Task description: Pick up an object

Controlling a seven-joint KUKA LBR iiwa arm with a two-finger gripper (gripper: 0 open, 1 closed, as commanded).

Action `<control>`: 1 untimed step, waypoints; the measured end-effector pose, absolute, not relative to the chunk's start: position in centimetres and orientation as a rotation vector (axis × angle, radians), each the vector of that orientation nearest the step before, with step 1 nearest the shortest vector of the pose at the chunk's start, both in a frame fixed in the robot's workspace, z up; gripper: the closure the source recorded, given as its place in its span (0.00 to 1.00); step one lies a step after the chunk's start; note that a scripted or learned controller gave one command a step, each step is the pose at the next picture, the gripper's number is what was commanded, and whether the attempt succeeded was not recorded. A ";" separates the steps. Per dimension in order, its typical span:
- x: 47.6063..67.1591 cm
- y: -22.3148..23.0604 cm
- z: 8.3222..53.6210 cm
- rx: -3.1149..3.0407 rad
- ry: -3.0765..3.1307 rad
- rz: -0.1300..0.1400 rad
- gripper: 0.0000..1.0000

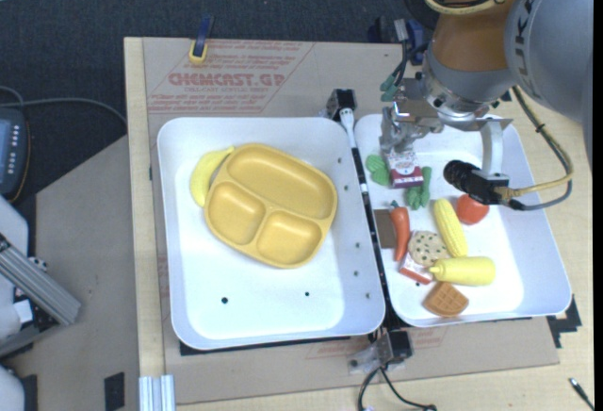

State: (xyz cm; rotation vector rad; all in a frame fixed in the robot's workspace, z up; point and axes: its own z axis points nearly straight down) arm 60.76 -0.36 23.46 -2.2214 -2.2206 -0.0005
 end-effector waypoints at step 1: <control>60.5 0.1 21.4 -2.220 -2.219 0.004 1.00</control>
